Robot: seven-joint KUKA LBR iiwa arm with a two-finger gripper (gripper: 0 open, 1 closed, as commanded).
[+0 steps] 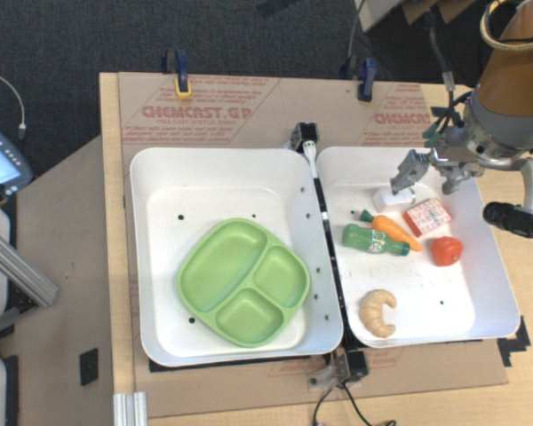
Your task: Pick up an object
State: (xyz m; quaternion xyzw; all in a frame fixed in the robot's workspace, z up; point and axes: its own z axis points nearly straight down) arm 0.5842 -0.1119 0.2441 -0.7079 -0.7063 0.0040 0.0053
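Croissant [378,312] near right bin's [489,319] front edge; gripper [429,172], fingers spread and empty, above crowded carrot [394,230], bottle [373,240], box [427,216]: risk of glancing contact, failed grasp.

The counter [240,105] fills the middle of the frame, its top a brown sheet printed with red lettering along the upper part. Two blue clamps grip its upper edge, one [179,71] at upper left of centre, one [366,76] right of centre. Directly on the sheet lie two shallow white bins, touching side by side: the left bin [151,238] in the centre-left, the right bin [480,313] in the centre-right. A black fitting [304,135] sits where the bins meet at the top, another [346,366] at the bottom
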